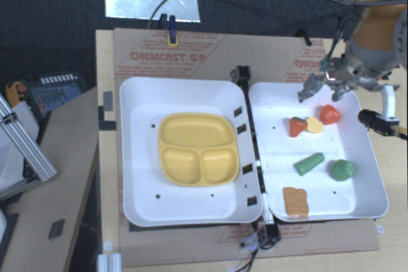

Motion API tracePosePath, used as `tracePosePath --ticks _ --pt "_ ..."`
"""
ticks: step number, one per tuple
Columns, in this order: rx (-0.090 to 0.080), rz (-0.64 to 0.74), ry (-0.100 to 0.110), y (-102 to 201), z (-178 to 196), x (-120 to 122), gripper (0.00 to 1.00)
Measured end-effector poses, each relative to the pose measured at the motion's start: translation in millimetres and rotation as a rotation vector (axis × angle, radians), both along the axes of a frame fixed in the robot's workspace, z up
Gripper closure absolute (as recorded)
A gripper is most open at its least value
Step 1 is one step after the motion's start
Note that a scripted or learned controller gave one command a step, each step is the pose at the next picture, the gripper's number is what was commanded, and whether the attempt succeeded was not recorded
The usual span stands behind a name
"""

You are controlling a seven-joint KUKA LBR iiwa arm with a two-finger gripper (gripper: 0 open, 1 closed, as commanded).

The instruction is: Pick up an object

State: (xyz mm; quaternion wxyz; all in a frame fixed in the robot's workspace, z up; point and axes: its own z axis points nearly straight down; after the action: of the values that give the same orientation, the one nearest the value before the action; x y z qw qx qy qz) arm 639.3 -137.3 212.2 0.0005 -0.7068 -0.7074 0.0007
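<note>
Claw (324, 88) hangs with its fingers spread and nothing between them over the back of the right bin (363, 156), just above the red strawberry (297, 127), yellow piece (313, 125) and orange-red ball (329, 114), while the yellow tray (194, 148) sits in the left bin (137, 137).

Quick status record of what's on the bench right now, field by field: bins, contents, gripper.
left bin: holds a yellow tray with three compartments
right bin: six small items
items near the far side: strawberry, yellow piece, tomato
items in the middle: green cylinder, green ball
item at the near edge: toast
gripper: above the right bin's far side, nothing seen between its fingers
finger state: cannot tell
task: nothing picked up yet
</note>
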Motion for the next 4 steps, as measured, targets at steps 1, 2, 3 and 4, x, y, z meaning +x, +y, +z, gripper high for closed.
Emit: tracePosePath --ticks 1,2,3,4 --pt "0.000 0.002 -0.001 2.4 -59.7 6.6 0.00" --pt "0.000 0.000 -0.002 -4.8 -104.0 5.5 0.00" --pt "-0.001 0.000 -0.007 -4.8 -90.3 7.1 1.00" --pt "-0.001 -0.001 -0.008 -10.9 -44.2 7.0 1.00"
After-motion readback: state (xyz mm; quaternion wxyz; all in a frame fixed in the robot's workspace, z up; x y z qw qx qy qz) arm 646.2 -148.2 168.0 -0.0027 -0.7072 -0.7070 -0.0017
